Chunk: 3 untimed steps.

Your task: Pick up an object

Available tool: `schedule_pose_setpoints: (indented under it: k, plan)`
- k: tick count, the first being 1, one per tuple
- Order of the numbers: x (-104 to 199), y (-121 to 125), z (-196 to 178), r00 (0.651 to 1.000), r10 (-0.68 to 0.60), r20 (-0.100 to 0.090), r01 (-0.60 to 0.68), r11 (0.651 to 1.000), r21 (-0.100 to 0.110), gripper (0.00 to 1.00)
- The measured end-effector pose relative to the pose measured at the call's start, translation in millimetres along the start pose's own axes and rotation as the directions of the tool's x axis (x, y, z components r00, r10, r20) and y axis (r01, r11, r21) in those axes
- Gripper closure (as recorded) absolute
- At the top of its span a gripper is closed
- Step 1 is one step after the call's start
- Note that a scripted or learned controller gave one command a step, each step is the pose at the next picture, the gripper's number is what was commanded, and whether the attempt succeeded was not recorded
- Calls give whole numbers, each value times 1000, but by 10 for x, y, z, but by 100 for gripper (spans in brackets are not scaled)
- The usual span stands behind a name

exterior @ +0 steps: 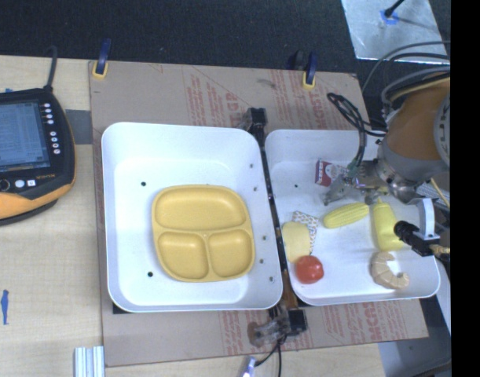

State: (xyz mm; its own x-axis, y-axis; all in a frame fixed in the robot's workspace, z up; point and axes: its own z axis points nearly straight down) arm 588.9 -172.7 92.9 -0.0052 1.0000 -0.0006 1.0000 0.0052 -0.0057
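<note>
- My arm (416, 128) reaches in from the right, and I see the gripper (351, 185) low over the right bin (298, 149), in its upper middle part.
- I cannot tell from this view what the gripper is doing; the metal parts at its tip blur together, and I see nothing clearly held there.
- The corn cob (346, 214) lies just below the gripper tip, tilted, close to it or touching; I cannot say which.
- A small red-and-white packet (324, 172) lies just to the left of the gripper, near the bin's upper part.
- A yellow block (383, 225) stands to the right of the corn cob, partly under the arm's wrist hardware.
- Along the right bin's left wall I see a pale yellow wedge (296, 239), with a small patterned piece (306, 221) at its top edge.
- A red tomato (308, 269) sits just below the wedge, touching or nearly touching it.
- A tan curled piece (388, 270), like a pastry or shrimp, lies near the lower right corner of the right bin.
- The left bin (126, 210) holds a yellow divided plate (202, 232) with three compartments, lying flat near the middle.
- Outside the bins, a tablet-like pendant (23, 151) with an orange casing rests on the bench (43, 289) at the far left.
</note>
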Motion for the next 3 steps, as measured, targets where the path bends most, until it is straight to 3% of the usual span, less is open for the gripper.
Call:
schedule_pose_setpoints:
  k: [1,2,3]
  plan:
    - [-46,-366,13,1000,-2,-1,2,1000,-1,0]
    - [-60,-369,-89,1000,-6,1,6,1000,1,100]
    - [674,104,-762,1000,-1,-1,1,1000,-3,100]
